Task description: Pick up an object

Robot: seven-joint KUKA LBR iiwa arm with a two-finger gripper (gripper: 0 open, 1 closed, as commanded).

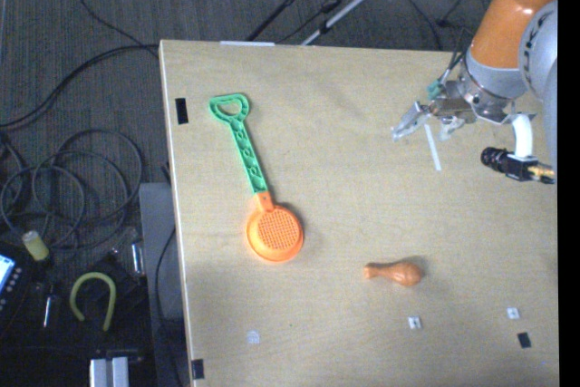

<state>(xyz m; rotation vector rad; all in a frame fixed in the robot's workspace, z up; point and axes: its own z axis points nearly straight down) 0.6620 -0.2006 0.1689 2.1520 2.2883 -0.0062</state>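
I see a flat tan board (362, 195) that takes up most of the frame. Nothing here sits inside a box or a bowl; the things lie right on the board.

On the left part of the board lies a toy strainer (256, 186). It has a green handle that points to the upper left and a round orange net at the lower end. Lower down, near the middle of the frame, lies a small orange toy chicken leg (395, 272). It is well apart from the strainer.

The gripper (424, 124) is at the upper right. Its thin fingers look spread apart, and nothing is between them. It is well away from both toys.

I cannot read any words or labels.
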